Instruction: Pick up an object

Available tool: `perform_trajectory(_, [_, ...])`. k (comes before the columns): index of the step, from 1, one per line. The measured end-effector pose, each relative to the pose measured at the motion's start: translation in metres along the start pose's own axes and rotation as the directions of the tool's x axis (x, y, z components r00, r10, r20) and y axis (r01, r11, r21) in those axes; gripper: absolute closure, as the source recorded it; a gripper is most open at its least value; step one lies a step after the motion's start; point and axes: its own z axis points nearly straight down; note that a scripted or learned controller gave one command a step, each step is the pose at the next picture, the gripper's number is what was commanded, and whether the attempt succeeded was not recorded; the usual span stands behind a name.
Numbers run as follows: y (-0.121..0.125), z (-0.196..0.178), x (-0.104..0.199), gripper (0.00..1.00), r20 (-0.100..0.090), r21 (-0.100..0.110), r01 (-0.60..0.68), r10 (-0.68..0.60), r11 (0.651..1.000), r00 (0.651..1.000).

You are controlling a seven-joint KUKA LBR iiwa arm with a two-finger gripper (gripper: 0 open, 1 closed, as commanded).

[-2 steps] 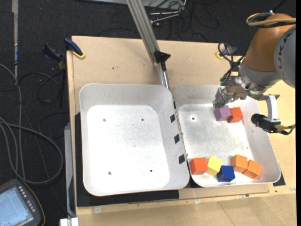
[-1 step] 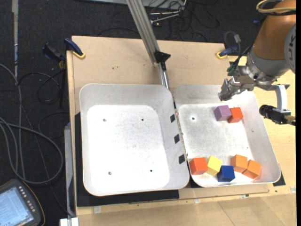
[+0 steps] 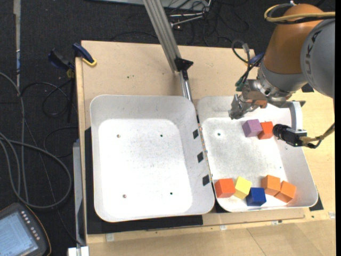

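Observation:
The right bin [image 3: 234, 153] holds several small blocks. A purple block [image 3: 251, 127] lies near its far edge with an orange block [image 3: 265, 130] touching its right side. Along the near edge sit an orange block [image 3: 225, 187], a yellow block [image 3: 243, 186], a blue block [image 3: 256, 196] and two more orange blocks [image 3: 279, 187]. My gripper [image 3: 237, 110] hangs over the bin's far edge, just up and left of the purple block, with nothing seen between its fingers.
The left bin [image 3: 141, 153] lies beside the right one. A slanted metal pole [image 3: 165, 31] crosses the bench's far side and ends at a clamp between the bins. A black fitting with a cable [image 3: 287, 135] sits at the right bin's right rim.

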Motion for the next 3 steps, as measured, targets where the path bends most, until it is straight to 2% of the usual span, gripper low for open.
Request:
perform_trajectory(1, [-0.001, -0.001, 0.057, 1.00, 0.000, -0.001, 0.001, -0.001, 1.000, 1.000])
perform_trajectory(3, [-0.025, 0.008, 0.168, 1.00, 0.000, 0.000, 0.000, 0.000, 1.000, 1.000])
